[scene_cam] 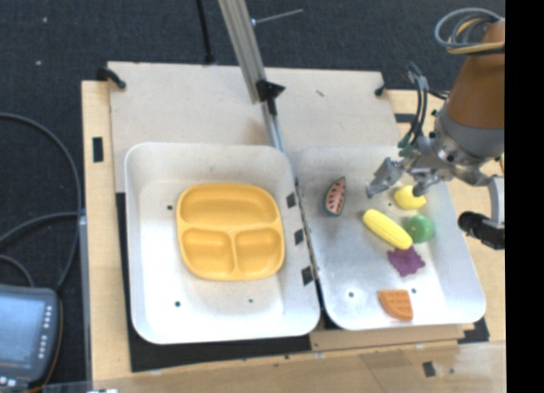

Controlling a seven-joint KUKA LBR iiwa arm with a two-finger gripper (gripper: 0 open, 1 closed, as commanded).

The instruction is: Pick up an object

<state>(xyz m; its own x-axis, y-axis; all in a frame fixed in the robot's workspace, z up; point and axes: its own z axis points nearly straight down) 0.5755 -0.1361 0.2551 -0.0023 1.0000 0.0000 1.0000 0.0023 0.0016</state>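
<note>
Right now the likeliest target, a small yellow lemon-like piece [410, 198], lies in the right bin [450, 298] near its far right side, and nothing has been lifted. It sits just beside a longer yellow corn-like piece [387, 228] and a green round piece [420, 229], with a purple piece [406, 261] below them and an orange slice-shaped piece [396, 304] nearer the front rim. A watermelon slice [335, 196] lies apart from the cluster, toward the bin's left wall.

Judging from this, the step in hand is the approach: the hand [401, 180] hangs low over the bin, right above and just left of the lemon-like piece. Its two fingers stand apart, one [381, 180] reaching out to the left, the other close over the lemon-like piece, and nothing is caught between them. Whether a fingertip touches the piece cannot be told from this angle.

The next move probably calls for a short descent with the fingers straddling the piece, then a firm closing; the crowded neighbours could get nudged or pinched along with it.

Outward, the left bin [144, 179] carries a yellow divided tray [229, 230], and both bins rest on the table [187, 102].
</note>
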